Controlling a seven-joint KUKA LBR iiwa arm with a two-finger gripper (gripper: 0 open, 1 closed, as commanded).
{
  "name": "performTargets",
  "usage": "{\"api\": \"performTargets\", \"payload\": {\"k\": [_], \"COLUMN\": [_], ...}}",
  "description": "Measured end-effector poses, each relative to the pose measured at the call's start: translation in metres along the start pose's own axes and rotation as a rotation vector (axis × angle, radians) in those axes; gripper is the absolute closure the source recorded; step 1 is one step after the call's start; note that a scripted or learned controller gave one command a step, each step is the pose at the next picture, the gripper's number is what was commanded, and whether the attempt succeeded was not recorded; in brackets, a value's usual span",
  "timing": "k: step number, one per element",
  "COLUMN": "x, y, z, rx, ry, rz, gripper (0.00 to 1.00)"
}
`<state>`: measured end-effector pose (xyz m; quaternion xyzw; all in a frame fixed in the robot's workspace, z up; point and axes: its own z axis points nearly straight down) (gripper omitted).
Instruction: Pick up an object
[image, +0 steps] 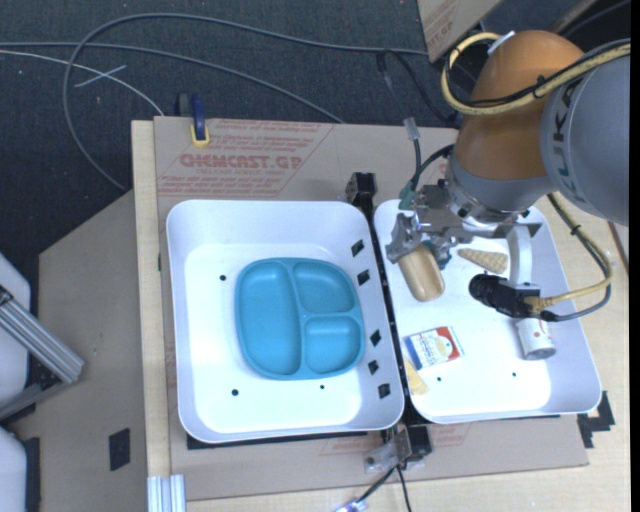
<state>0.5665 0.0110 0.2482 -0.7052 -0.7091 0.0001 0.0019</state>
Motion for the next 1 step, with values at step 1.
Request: {"api": "performTargets", "payload": {"k": [1], "x": [0.0526], "y": [-0.0245], "z": [0.0116], "rx": [0.003], "ry": [0.0], "rz": [0.0], "gripper": [1.0]}}
